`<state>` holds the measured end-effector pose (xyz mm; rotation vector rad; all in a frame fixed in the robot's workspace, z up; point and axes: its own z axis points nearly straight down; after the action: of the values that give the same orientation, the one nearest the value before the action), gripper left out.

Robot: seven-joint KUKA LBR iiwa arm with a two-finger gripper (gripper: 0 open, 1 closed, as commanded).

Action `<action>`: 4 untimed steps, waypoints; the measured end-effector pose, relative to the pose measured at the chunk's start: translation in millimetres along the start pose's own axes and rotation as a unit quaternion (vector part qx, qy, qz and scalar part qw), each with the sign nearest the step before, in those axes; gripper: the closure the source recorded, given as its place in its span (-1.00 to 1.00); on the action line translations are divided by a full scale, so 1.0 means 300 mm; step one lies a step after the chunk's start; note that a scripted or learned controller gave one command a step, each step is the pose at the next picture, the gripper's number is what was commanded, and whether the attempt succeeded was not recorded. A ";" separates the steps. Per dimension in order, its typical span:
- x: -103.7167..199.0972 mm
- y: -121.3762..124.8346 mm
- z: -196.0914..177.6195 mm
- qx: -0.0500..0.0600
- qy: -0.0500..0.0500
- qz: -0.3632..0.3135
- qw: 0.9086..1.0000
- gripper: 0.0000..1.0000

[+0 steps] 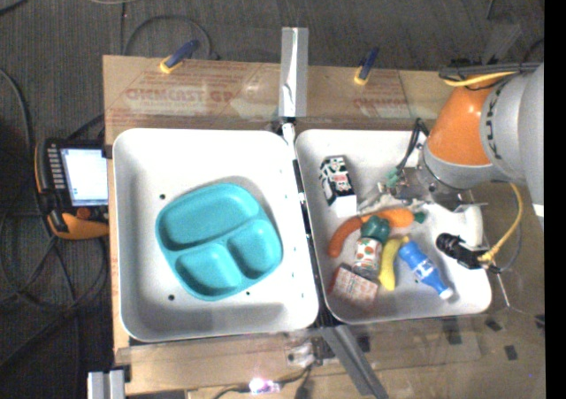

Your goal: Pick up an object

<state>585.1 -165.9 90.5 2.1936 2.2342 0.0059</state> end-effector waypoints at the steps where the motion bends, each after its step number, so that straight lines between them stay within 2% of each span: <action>1: 0.025 -0.117 -0.004 -0.004 -0.001 -0.072 0.997 -1.00; 2: -0.028 -0.321 -0.007 -0.004 -0.001 -0.094 0.996 -1.00; 3: -0.058 -0.166 -0.278 0.005 0.002 -0.066 0.998 -1.00; 4: -0.037 -0.257 -0.022 0.006 0.002 -0.038 0.999 -1.00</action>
<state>508.1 -178.4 96.5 2.1144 2.3240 -0.0028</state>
